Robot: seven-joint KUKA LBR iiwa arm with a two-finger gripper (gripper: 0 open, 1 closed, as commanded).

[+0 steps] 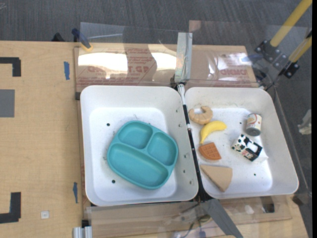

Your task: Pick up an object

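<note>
In the left bin (pixel 94 103) lies a teal divided plate (pixel 142 154) with three compartments. The right bin (pixel 277 113) holds a beige doughnut (pixel 201 114) at the back left, a yellow banana (pixel 212 130) just in front of it, and an orange waffle-like square (pixel 210 151). A tan wedge (pixel 218 176) rests near the front left of that bin. A small can (pixel 253 124) stands toward the right, with a black-and-white patterned item (pixel 247 147) in front of it.
Clear plastic panels (pixel 148 58) rise behind both bins. A yellow-and-black stand (pixel 285 38) sits at the back right. Wooden bench surface (pixel 34 133) extends left of the bins.
</note>
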